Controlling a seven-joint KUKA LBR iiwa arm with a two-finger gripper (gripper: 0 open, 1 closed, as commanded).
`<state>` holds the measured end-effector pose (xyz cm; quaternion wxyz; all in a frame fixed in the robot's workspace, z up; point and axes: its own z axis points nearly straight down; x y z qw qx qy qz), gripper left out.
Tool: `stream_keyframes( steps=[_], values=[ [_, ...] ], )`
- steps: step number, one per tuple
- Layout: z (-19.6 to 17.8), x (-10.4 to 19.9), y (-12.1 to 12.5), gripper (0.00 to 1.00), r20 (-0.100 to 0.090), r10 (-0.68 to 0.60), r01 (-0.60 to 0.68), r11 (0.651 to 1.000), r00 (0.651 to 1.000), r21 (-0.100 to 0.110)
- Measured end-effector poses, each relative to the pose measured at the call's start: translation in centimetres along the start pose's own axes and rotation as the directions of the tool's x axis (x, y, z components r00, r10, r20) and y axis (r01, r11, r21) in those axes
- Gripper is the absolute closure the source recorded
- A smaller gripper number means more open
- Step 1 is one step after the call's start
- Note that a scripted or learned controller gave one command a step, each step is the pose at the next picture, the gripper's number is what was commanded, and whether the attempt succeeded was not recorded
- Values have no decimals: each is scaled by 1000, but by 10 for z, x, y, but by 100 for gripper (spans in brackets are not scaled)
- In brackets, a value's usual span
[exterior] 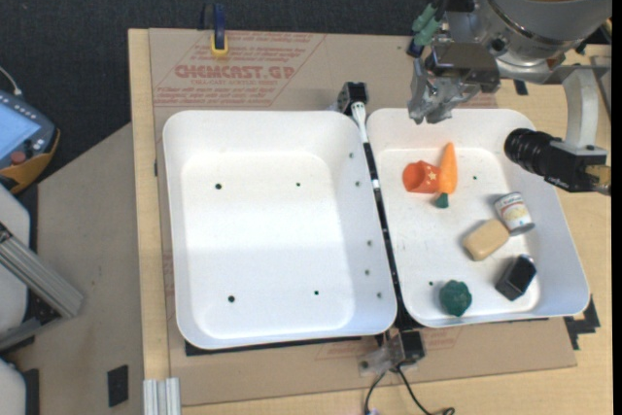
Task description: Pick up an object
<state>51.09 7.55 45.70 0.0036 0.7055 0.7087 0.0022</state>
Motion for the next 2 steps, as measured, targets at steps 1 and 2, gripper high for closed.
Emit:
stream_keyframes(
  steps=[1, 2],
  values=[
    [140, -46, -36, 100, 1, 11, -11, 1000, 1000, 26],
    [153, -31, -33, 100, -2, 4, -3, 1000, 1000, 12]
  ],
)
